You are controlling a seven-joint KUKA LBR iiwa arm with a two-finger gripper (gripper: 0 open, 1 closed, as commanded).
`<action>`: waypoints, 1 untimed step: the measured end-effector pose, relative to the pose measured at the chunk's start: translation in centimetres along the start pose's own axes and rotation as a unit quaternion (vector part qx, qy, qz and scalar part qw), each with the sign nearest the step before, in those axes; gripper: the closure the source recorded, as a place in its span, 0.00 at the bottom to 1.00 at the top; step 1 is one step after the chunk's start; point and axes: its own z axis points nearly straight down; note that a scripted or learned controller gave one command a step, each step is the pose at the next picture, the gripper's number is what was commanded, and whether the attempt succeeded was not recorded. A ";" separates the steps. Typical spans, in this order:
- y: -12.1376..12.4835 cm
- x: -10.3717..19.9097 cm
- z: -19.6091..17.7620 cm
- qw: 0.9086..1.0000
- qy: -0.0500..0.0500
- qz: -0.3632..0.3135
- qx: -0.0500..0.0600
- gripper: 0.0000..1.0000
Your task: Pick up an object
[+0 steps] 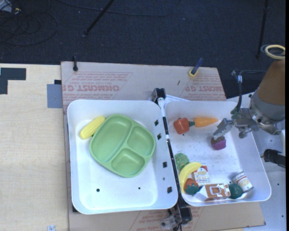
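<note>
The arm reaches in from the right over the right bin (262, 174), and its claw (220, 133) hangs low right above a small purple piece (218, 143) that lies on the bin floor, a little right of the bin's middle. One grey finger slants down to the left of the purple piece and ends at its upper edge; how the other finger stands is hidden by the wrist and the piece itself, so whether the claw is wide, narrow or closed on anything cannot be told from here. The step in hand looks like the final approach to a grasp, with the purple piece as the likely target, though nothing shows it lifted off the floor. Far and left of it lie a red pepper (181, 125) and a carrot (205, 121), close together; near the front edge sit a banana (188, 172), a green bunch (181, 160), a small can (242, 181) and some printed packets (216, 190), crowded together. The left bin (84, 196) holds a green divided plate (122, 145) with a corn cob (91, 127) at its far left rim. The next move calls for the fingers to straddle the purple piece squarely, close firmly, then rise straight up; the piece is small and rounded, so an off-centre squeeze would probably push it aside.
</note>
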 end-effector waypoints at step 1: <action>0.9 1.3 10.0 1.000 0.000 -0.001 0.000 0.00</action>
